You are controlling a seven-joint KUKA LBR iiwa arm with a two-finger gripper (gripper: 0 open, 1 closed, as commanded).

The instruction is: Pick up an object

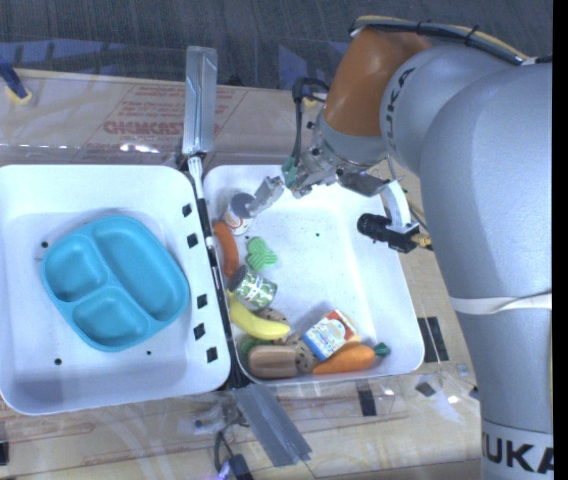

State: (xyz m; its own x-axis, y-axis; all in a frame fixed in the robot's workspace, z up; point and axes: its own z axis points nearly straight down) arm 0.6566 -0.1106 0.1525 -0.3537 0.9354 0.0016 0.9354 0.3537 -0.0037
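Camera view | claw (pixel 264 192) over right bin (pixel 384 278), spread hard to tell | hot dog (pixel 273 361) partly hidden under banana (pixel 256 321)

Right bin (pixel 389 298), contents along its left and near walls — small bottle (pixel 238 211), sausage (pixel 226 249), green toy (pixel 261 255), tin can (pixel 255 290), banana (pixel 256 322), bread roll (pixel 272 361), carton (pixel 328 336), carrot (pixel 349 359) — all lying flat.

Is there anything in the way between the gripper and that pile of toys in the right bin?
Nothing visible blocks it. The gripper hangs at the upper left of the right bin, just above the pile's top end near the orange sausage. The banana and carrot lie farther down, with bare bin floor between.
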